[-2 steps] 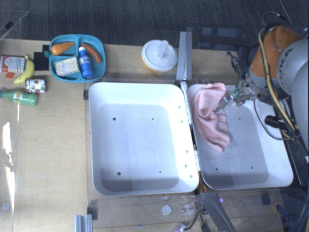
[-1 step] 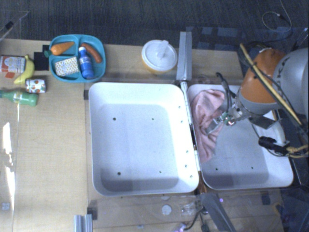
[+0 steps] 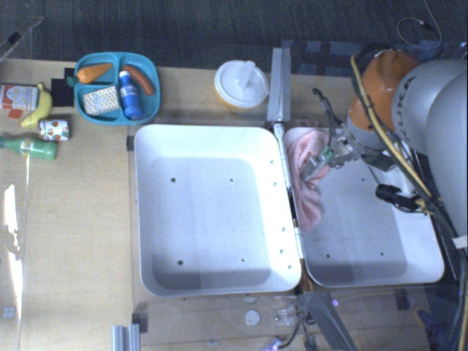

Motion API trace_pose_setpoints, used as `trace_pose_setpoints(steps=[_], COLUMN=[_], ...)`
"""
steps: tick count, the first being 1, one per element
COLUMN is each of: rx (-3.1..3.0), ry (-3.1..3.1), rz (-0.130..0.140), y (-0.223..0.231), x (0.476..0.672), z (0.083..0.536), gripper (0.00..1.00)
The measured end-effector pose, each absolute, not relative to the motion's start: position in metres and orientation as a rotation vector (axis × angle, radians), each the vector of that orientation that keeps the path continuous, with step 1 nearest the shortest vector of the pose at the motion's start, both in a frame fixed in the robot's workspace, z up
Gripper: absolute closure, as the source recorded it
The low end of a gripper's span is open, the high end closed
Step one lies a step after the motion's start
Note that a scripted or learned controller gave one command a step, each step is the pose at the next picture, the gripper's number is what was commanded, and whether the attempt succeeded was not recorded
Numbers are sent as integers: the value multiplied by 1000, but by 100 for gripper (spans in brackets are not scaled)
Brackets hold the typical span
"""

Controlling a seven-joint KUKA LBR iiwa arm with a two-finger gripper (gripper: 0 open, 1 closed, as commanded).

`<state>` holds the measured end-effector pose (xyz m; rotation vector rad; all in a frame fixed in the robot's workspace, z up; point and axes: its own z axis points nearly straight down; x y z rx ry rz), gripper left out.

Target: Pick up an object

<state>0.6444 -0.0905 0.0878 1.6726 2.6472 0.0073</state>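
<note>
Lying crumpled against the right bin's [image 3: 380, 269] left wall, a soft pink cloth [image 3: 306, 185] has the gripper [image 3: 316, 165] closed on its folds.

No legible text on any object.

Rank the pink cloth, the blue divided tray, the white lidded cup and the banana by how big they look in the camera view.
Largest to smallest:
1. pink cloth and blue divided tray, too alike to rank
2. white lidded cup
3. banana
</note>
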Motion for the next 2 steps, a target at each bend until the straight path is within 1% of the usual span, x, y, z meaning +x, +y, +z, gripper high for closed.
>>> trace_pose_setpoints(steps=[1,2], rx=[1665,1665], ry=[2645,2645], rz=[11,10], y=[-90,-90], x=[647,647], z=[100,100], gripper=[100,0])
